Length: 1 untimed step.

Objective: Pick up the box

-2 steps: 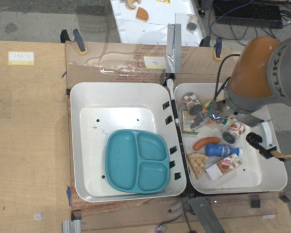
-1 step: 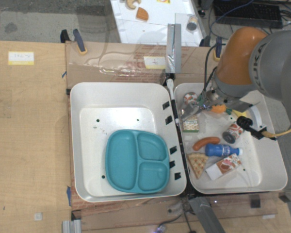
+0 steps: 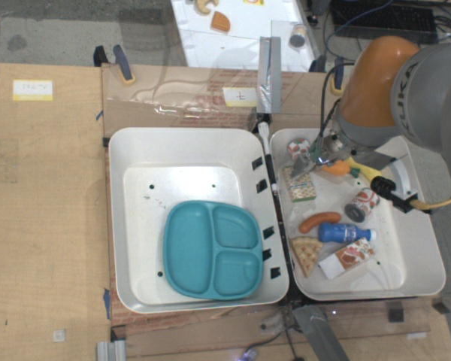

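Note:
A small patterned box (image 3: pixel 301 188) lies at the left side of the right bin (image 3: pixel 406 277). A second, white and red box (image 3: pixel 348 257) lies flat near that bin's front. My gripper (image 3: pixel 316 156) hangs low over the bin's back left part, just behind the patterned box and beside a small can (image 3: pixel 297 149). Nothing visibly sits in the gripper. The grey arm with its orange band (image 3: pixel 379 81) covers the bin's back right corner.
Around the boxes lie an orange carrot (image 3: pixel 335 168), a yellow banana (image 3: pixel 368 174), a red and white can (image 3: pixel 364 201), a sausage (image 3: pixel 319 220), a blue bottle (image 3: pixel 344 234) and a pizza slice (image 3: pixel 307 255). A teal divided plate (image 3: pixel 213 250) rests in the left bin (image 3: pixel 128 201).

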Motion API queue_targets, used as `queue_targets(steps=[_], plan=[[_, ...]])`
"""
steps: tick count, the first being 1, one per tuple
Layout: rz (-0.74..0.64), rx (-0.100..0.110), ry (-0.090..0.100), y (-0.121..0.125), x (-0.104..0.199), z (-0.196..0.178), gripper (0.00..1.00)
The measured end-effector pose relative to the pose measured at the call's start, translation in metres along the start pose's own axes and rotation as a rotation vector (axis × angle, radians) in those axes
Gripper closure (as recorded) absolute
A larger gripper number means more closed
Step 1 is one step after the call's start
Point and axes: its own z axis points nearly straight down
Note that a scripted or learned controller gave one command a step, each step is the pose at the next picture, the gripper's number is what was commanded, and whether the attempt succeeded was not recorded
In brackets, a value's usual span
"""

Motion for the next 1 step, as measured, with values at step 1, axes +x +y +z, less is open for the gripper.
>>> queue_targets(steps=[1], plan=[[-0.062,0.007,0.002,-0.0039,0.0544,-0.1407,1.0]])
